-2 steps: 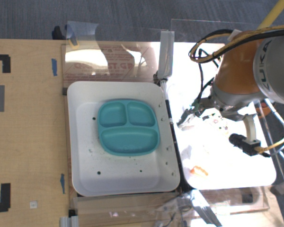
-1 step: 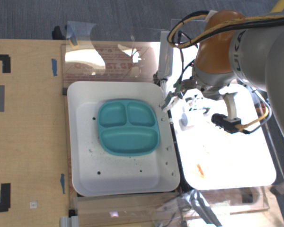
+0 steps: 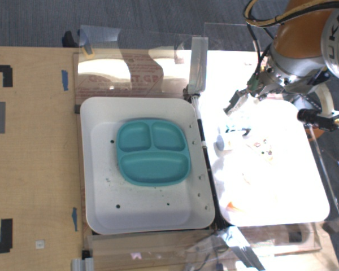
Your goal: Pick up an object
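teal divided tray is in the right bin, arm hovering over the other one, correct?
Not quite. The camera view shows the teal divided tray in the left bin; the arm's gripper hangs above the right bin, not the other way round.

Teal three-compartment tray (image 3: pixel 153 152) — flat, upright, middle of left bin; small washed-out items (image 3: pixel 224 143) — right bin
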